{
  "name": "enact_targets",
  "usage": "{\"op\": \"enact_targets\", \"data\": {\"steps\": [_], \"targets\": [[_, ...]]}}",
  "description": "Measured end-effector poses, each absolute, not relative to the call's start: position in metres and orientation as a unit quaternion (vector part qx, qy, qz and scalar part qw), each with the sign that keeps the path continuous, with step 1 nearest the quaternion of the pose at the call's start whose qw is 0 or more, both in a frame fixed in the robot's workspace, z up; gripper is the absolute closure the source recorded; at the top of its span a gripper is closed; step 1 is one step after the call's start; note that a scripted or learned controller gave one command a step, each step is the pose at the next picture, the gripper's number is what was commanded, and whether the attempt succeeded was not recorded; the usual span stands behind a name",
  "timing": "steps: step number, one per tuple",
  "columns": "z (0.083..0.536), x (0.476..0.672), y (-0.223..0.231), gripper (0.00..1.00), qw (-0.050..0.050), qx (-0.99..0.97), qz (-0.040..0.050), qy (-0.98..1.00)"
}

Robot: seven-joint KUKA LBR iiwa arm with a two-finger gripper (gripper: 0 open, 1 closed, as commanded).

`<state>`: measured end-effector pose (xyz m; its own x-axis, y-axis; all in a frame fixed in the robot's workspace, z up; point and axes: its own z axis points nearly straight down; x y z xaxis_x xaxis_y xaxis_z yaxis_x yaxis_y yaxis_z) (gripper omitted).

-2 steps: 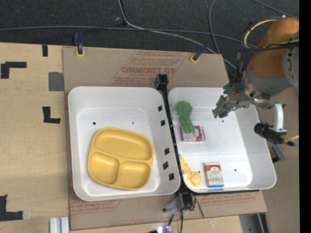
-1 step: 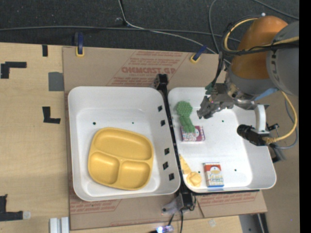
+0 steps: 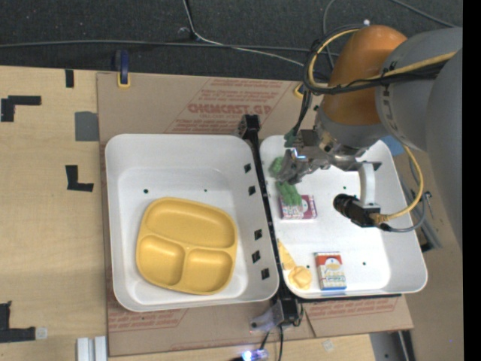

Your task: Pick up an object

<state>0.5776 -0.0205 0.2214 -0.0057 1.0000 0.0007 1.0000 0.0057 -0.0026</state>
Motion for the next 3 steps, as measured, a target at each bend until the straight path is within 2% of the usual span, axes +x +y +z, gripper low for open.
{"op": "enact_targets", "data": {"steps": [1,2,3], "targets": [[0.211,0.574,0.03,1.0,0.001,-0.706,0.0009,-0.708],[0.223,0.573,0.079,1.0,0.001,-0.705,0.0004,-0.709],[0.223,0.573,0.077,0.0,0.001,-0.706,0.0009,-0.708]]}}
